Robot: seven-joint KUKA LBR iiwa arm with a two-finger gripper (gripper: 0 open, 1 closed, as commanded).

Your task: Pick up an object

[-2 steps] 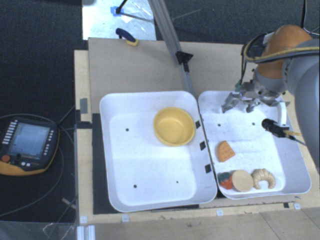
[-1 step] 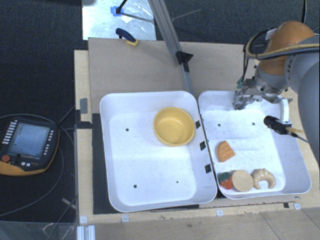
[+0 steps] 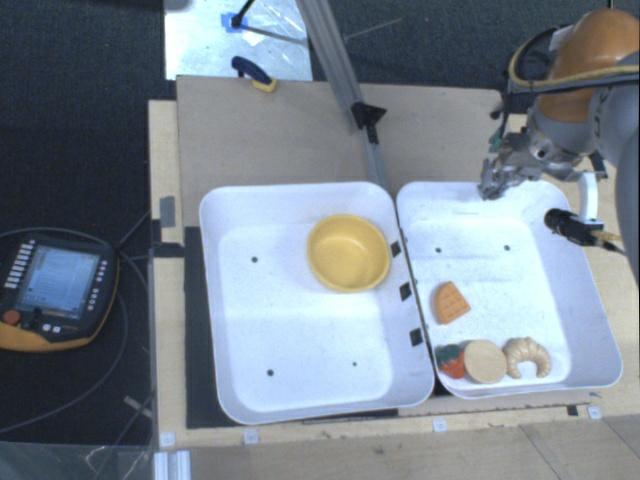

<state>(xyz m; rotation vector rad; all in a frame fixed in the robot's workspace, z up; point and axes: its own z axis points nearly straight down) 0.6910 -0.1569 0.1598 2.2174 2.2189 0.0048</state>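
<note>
A yellow bowl (image 3: 348,253) sits in the left bin (image 3: 240,368) near its upper right corner. In the right bin (image 3: 580,298) lie an orange wedge (image 3: 450,303), a tan disc (image 3: 485,361) and a croissant (image 3: 528,356). The jaws (image 3: 493,188) hover at that bin's far rim; whether they are spread, I cannot tell.

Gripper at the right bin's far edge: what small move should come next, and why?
Probably travel toward the near end of the right bin. The gripper hangs over its far rim, apart from the orange wedge, the nearest object.
</note>
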